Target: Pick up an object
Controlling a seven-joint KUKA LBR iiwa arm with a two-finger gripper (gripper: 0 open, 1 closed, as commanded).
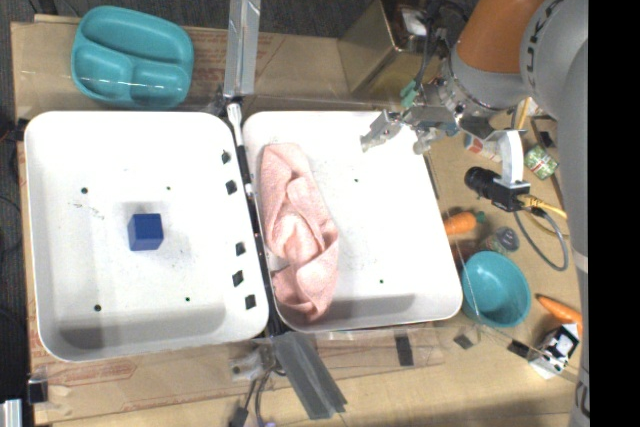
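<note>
I judge I'm on the approach: my tool (398, 127) hangs spread, holding nothing, over the right white bin (400, 245); next, descend onto the crumpled pink cloth (298, 227).

Bins (130, 315): smooth white plastic, faint sheen
Towel (298, 230): soft pink cloth, matt, rumpled
Cube (146, 231): blue, matt
Teal tray (132, 55): glossy plastic
Bench (300, 65): pale wood, matt
Gripper (400, 127): bare metal
</note>
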